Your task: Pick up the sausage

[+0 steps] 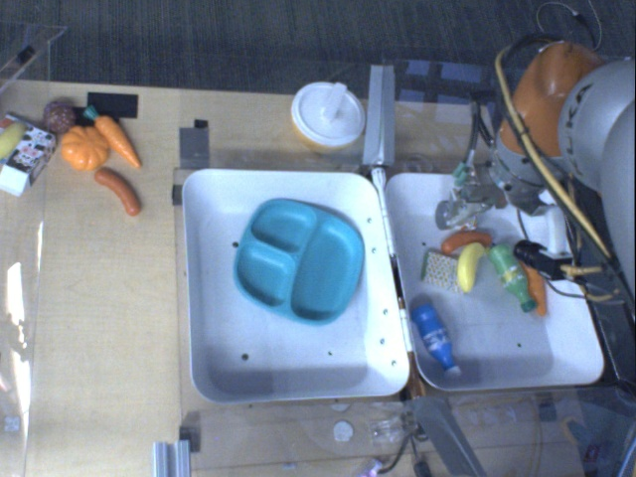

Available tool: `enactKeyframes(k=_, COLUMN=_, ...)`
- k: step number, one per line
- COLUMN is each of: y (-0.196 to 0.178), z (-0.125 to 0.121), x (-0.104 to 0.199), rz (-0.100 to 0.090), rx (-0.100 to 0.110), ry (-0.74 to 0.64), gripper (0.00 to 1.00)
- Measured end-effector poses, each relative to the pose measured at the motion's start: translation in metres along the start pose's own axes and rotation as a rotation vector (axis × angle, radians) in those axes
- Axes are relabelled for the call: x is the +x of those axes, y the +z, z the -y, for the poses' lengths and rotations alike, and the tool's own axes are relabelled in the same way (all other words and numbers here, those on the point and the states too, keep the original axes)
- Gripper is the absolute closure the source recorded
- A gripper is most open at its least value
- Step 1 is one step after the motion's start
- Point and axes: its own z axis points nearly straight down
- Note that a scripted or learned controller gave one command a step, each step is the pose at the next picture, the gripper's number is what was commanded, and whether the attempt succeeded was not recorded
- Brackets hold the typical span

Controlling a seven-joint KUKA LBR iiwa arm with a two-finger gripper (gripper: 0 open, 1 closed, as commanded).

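Camera view, catalogue by size. Desk (99, 316): tan, carries two white bins. Left bin (209, 366): holds blue divided plate (298, 259), centre frame. Right bin (576, 366): loose toys for picking. Claw (467, 207): hangs over right bin's upper part; clenched or released, cannot tell. Sausage (465, 238): orange-red, lying flat just below the claw, beside banana (468, 267).
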Motion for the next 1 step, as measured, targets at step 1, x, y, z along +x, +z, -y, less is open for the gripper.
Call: enactKeyframes(k=1, y=-0.1027, z=-0.0255, x=0.0529, rz=0.000, rx=-0.002, ry=0.584, gripper=1.00)
